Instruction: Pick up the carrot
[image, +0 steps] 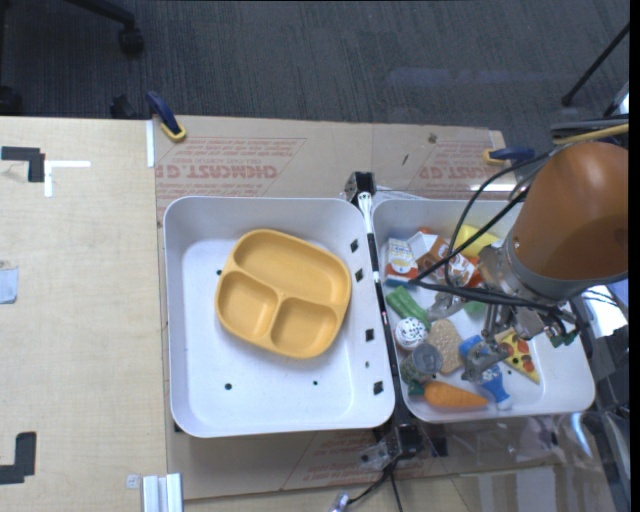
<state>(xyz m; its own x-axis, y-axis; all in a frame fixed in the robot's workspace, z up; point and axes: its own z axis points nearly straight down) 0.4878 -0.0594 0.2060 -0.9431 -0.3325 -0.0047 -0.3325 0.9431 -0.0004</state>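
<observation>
An orange carrot (456, 397) lies near the front edge of the right bin (560, 395), among other small items. My gripper (487, 352) hangs low over the clutter just above and to the right of the carrot, under the orange wrist band. Nothing shows between its fingers, and I cannot make out how they stand.
A yellow three-compartment plate (283, 292) sits in the left bin (195, 330). The right bin holds several toys: a pizza slice (520, 356), a green piece (408, 303), a white dotted ball (411, 331), a round cracker (445, 345) and small packets (402, 256). Cables cross above the bin.
</observation>
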